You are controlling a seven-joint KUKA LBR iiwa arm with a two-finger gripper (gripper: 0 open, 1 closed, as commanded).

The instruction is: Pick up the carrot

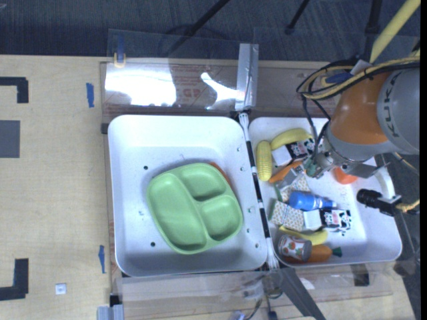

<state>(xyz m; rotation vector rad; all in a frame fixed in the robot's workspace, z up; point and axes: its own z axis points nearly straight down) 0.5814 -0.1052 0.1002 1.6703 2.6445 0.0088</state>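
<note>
1. The desk (pixel 53 179) carries two white bins; the left bin (pixel 127 139) has just a green divided plate (pixel 193 207) in it.
2. The arm (pixel 373 115) hangs over the cluttered right bin (pixel 380 235).
3. The jaws (pixel 313 167) sit low among the toys, can't tell how wide they are or whether they've got anything.
4. The carrot (pixel 283 173) lies beside the corn (pixel 264 160), just left of the jaws. Looks like no lift yet, so grab and raise are left.

Arm (pixel 380 112) cut off at right frame edge; its wrist covers the gripper (pixel 313 167), finger state not resolvable. Carrot (pixel 285 173) partly buried under clutter, only an orange strip visible. Orange object (pixel 344 176) beneath the wrist mostly hidden, identity unclear.
</note>
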